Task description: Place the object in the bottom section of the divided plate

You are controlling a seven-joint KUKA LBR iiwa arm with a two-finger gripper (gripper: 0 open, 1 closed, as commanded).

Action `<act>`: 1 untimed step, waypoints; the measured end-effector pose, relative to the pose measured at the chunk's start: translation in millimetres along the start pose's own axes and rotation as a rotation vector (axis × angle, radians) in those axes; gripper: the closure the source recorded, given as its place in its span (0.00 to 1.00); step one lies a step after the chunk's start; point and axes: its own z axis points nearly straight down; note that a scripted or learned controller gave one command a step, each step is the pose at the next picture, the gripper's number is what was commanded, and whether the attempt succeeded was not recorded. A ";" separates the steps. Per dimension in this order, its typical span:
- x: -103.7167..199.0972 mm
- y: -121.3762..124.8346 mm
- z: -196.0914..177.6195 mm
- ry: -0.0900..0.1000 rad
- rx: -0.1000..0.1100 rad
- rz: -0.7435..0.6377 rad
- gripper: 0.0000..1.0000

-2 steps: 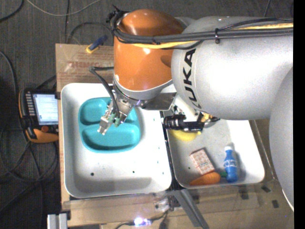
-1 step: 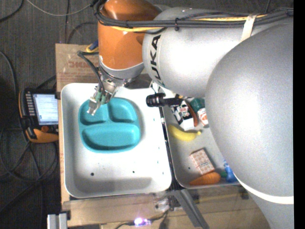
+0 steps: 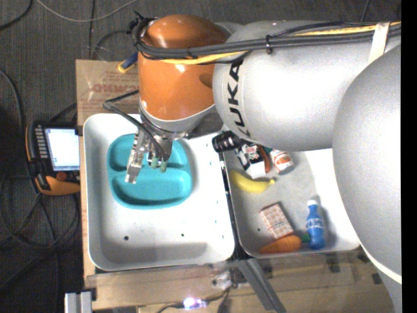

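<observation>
A turquoise divided plate lies in the left white bin, toward its far left part. My gripper hangs over the plate's middle, pointing down at it. The two fingers stand apart, one fingertip at the left and the other to its right, with only the blue of the plate showing between them. Nothing is held. The orange wrist band and grey arm cover the plate's upper edge.
The right bin holds a banana, a small red-and-white container, a printed box, a blue bottle and a carrot. A teach pendant lies left of the bins.
</observation>
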 end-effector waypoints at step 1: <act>43.6 -78.5 -22.5 0.000 0.000 0.066 1.00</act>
